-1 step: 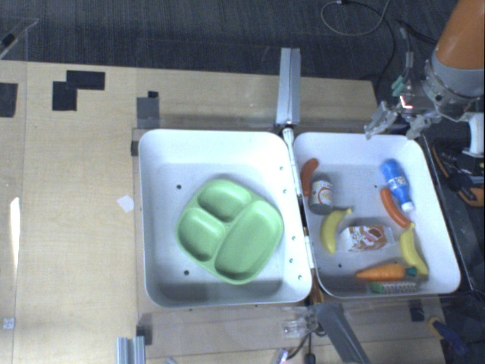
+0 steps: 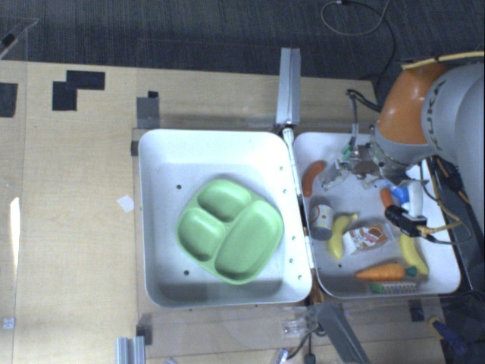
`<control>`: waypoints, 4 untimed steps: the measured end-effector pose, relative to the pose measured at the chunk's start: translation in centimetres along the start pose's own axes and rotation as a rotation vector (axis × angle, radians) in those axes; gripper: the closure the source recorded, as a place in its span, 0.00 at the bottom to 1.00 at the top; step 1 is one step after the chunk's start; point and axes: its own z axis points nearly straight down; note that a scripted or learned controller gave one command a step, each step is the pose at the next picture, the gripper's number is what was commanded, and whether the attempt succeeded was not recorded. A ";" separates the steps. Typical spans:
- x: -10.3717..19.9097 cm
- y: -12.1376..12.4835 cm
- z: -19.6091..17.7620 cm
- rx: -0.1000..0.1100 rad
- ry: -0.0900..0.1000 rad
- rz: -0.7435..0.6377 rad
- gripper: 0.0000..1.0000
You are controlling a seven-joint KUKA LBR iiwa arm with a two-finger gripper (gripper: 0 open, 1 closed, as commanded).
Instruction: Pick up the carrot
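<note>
Here the carrot [image 2: 390,271] was seen lying flat near the front edge of the right bin [image 2: 326,283], well apart from the gripper [image 2: 342,169], which was held over that bin's rear part. The jaws were spread apart with nothing between them. A red sausage [image 2: 311,177] lay just beside the fingertips, and a small can [image 2: 321,220], two bananas [image 2: 339,233] and a white packet [image 2: 365,238] were gathered between gripper and carrot. A green divided tray [image 2: 231,230] was set in the left bin [image 2: 163,173] on the tabletop [image 2: 68,226]
</note>
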 end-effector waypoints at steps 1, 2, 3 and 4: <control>1.4 -12.6 1.7 -0.008 0.001 0.097 0.00; 1.5 -12.3 0.5 -0.015 0.001 0.096 1.00; 1.8 -12.8 -11.3 0.002 -0.001 0.350 1.00; 5.7 -10.5 -13.1 0.003 -0.001 0.167 1.00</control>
